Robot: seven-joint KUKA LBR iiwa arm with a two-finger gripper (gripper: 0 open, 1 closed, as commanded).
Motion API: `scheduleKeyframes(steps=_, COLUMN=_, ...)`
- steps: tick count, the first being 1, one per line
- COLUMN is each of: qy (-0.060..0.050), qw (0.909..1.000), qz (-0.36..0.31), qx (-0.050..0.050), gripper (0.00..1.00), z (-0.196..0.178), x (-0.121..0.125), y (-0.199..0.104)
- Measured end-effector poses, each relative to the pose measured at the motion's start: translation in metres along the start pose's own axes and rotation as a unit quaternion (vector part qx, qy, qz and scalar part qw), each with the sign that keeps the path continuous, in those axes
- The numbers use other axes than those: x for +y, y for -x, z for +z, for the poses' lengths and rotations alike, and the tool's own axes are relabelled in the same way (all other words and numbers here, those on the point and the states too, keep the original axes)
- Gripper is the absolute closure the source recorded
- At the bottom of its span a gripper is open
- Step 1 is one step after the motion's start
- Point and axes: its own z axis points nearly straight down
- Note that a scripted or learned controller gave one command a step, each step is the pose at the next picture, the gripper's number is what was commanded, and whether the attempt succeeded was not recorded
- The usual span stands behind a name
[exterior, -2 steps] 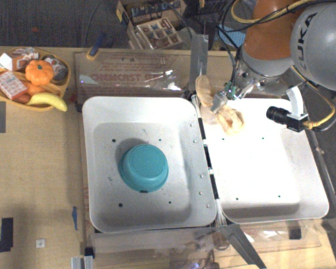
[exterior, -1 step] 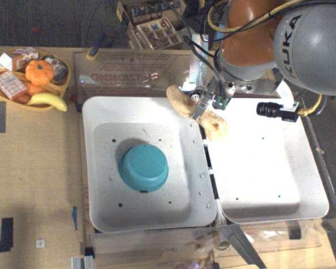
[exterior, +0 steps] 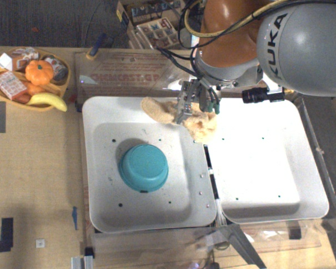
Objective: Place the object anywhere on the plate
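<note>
A grey arm with an orange band is reaching in from the right, its two-finger gripper (exterior: 185, 110) hanging at the upper rim where two shallow white bins (exterior: 101, 206) meet — I cannot tell how it is set. Just beneath it a floppy tan object, like a soft flatbread (exterior: 157, 111), is lying draped over the left bin's top edge and across the divide. The step in hand is looking like the pick-up or early carry; next it needs carrying down-left to the round teal plate (exterior: 144, 167).
</note>
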Motion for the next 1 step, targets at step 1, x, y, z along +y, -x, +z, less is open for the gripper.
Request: scheduleKeyframes(steps=1, qy=0.001, qw=0.997, qz=-0.078, qx=0.0, gripper=1.0, z=0.0021, x=0.0506, y=0.0032)
